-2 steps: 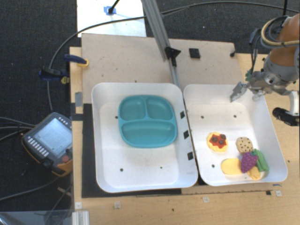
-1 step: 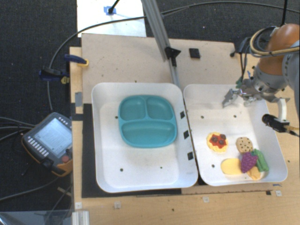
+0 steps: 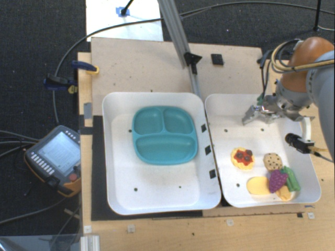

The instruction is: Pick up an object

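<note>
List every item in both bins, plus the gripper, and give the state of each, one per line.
Teal plastic divided plate: flat in left white bin, compartments bare.
Round toy pizza with red topping: lying flat in right white bin.
Brown speckled toy cookie: flat, beside the pizza.
Purple toy grape bunch: resting among yellow toy pieces.
Two-finger gripper: above right bin's upper part, holding nothing visible.

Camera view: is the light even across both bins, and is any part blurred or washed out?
Camera view: light is soft and fairly even; the left bin and right bin are bright white but keep their edges; the teal plate casts almost no shadow; the toy food looks small and slightly soft; the gripper is a little blurred.
</note>
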Robot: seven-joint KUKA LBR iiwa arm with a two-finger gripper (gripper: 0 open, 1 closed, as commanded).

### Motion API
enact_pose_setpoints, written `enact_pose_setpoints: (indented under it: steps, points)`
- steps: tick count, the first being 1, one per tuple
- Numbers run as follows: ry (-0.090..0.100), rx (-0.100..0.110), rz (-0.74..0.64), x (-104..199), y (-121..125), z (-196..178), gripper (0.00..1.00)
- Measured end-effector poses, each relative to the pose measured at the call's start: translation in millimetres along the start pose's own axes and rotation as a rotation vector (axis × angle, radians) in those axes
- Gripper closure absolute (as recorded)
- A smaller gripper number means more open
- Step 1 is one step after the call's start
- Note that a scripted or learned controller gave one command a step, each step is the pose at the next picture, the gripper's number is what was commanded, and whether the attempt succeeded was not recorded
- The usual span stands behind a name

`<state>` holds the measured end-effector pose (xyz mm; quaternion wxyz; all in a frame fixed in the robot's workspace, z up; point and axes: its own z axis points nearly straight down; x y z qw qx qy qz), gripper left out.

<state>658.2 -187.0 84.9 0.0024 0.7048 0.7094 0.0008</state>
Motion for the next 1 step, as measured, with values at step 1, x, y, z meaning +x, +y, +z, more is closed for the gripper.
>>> enact_pose_setpoints:
  steps: [1]
  points:
    - [-0.001, -0.008, -0.003, 0.1, 2.5, -14.8, 1.0]
